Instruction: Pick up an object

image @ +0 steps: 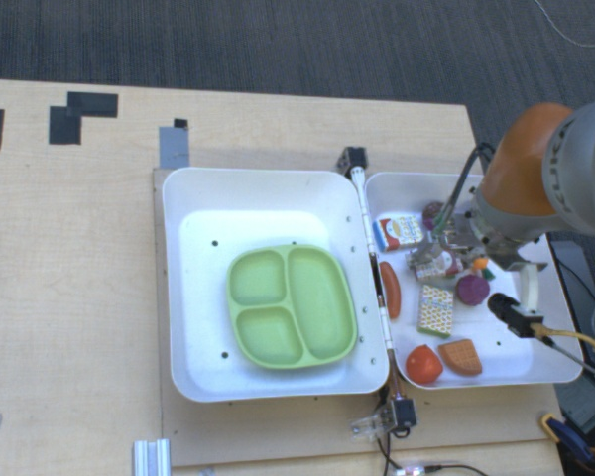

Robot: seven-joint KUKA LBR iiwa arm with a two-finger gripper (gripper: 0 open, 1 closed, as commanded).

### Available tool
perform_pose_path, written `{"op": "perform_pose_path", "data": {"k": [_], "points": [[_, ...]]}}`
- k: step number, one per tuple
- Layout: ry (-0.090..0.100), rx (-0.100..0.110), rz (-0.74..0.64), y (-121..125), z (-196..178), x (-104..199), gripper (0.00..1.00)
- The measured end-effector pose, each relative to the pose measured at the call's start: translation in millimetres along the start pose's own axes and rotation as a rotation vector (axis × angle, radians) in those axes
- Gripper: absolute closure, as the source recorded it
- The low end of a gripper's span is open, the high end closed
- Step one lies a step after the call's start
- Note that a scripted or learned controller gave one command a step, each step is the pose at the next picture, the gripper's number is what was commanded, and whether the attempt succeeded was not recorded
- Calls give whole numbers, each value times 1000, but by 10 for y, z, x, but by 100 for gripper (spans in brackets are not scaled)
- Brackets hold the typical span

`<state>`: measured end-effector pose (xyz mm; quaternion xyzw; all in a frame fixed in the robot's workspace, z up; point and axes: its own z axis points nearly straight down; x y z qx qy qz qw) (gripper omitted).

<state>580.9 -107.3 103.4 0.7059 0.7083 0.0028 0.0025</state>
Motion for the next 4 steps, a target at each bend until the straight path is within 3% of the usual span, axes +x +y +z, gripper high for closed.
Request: {"op": "perform_pose_path", "data": {"k": [1,2,3,4], "points": [[1,5,-1,-686,-841,448,100],[0,5,0,-689,-838,445,0],[0,7,2,-944,24,162,0],[0,3,1,-928,-82,170,100]]}}
